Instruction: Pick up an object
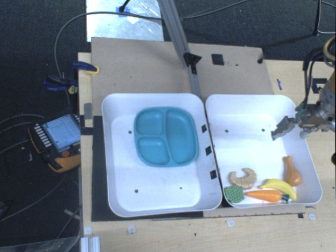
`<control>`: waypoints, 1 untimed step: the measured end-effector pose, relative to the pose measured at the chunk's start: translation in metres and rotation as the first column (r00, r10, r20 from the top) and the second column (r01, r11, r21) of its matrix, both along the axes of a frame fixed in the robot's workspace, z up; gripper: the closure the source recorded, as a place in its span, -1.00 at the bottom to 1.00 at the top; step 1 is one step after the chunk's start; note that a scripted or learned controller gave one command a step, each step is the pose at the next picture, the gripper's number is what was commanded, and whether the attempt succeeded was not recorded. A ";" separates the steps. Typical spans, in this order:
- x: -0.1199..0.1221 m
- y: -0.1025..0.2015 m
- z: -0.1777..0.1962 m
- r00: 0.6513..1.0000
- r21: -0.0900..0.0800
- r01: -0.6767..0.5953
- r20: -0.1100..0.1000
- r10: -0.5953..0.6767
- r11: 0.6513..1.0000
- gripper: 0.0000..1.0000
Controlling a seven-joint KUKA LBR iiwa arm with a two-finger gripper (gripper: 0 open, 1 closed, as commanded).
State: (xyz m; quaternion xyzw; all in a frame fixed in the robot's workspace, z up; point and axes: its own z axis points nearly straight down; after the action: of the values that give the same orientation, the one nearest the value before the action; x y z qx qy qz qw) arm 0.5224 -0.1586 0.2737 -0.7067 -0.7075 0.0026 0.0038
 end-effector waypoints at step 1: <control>0.002 0.001 0.006 1.000 -0.002 -0.003 0.011 0.003 1.000 -1.00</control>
State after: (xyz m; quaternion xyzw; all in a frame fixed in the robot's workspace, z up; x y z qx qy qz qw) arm 0.5244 -0.1581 0.2795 -0.7056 -0.7086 -0.0005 -0.0008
